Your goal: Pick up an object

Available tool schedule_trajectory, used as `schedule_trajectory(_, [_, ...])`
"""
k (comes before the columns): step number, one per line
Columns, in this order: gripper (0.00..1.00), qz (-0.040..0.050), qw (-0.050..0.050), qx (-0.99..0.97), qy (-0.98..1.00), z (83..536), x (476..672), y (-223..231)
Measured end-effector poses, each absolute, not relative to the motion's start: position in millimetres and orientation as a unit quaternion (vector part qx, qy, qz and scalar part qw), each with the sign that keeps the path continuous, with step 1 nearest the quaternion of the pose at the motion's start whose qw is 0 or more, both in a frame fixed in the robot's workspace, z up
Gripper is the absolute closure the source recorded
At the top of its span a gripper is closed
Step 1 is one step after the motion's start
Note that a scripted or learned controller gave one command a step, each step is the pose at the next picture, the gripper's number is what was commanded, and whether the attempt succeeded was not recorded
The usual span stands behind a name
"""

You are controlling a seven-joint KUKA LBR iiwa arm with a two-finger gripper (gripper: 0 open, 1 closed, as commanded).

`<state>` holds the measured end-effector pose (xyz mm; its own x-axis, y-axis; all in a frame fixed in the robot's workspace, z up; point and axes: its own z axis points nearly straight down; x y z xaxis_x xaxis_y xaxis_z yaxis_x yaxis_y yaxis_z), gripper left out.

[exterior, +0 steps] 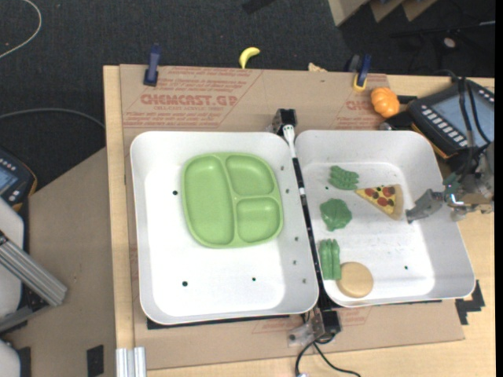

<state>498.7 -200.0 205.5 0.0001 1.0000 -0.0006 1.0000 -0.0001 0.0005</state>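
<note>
Nothing's been picked up yet, as far as I can see. The grey end effector [418, 208] sits low over the right white bin [440, 277], empty; can't tell its state. Closest target is the toy pizza slice [381, 197], lying just to its left, near but apart.

Robotics lab: clamped cardboard bench [196, 100], white bins [157, 273], loose cables [23, 14].
</note>
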Motion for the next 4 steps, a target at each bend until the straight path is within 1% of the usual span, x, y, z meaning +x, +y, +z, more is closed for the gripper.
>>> schedule_trajectory(1, [0.00, -0.0015, -0.006, 0.705, 0.709, 90, 506.6, -147])
schedule_trajectory(2, [1.00, 0.0003, 0.001, 0.707, 0.707, 108, 508.6, -152])
schedule_trajectory(3, [1.00, -0.0002, -0.003, 0.705, 0.709, 88, 499.5, -94])
schedule_trajectory(4, [1.00, 0.0040, 0.002, 0.704, 0.710, 190, 491.0, -23])
